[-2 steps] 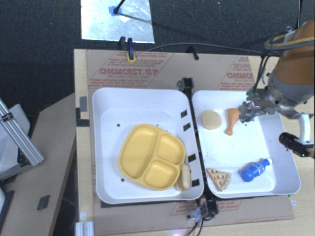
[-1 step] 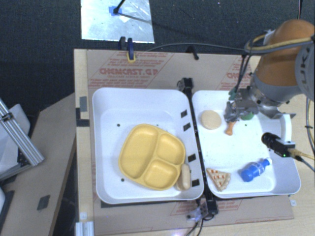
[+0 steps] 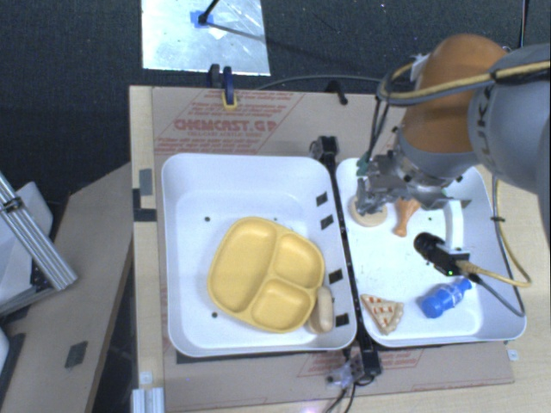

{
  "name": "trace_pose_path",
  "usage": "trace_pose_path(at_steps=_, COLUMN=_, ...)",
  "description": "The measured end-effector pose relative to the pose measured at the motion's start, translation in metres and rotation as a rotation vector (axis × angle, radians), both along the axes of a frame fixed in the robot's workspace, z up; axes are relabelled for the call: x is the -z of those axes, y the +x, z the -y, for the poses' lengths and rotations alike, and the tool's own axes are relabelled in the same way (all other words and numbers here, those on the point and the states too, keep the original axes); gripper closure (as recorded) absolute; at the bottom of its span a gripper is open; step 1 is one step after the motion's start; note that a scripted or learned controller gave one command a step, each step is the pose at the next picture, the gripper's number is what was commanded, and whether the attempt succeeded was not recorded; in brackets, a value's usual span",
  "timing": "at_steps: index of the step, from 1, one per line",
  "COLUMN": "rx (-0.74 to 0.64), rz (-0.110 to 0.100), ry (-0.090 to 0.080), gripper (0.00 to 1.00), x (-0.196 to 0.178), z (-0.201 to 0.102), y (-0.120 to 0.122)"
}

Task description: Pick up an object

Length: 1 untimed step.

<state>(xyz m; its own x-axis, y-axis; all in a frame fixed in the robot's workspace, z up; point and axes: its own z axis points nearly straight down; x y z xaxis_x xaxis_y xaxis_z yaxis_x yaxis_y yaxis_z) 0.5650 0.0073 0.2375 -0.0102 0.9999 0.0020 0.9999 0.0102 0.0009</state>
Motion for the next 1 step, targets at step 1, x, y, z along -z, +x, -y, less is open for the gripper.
trace_pose_path(at_steps=1, rx=-0.001, rz=0.002, ry=0.000, gripper=1.00, x=-0.0053, z=-0.0589, y=0.0113)
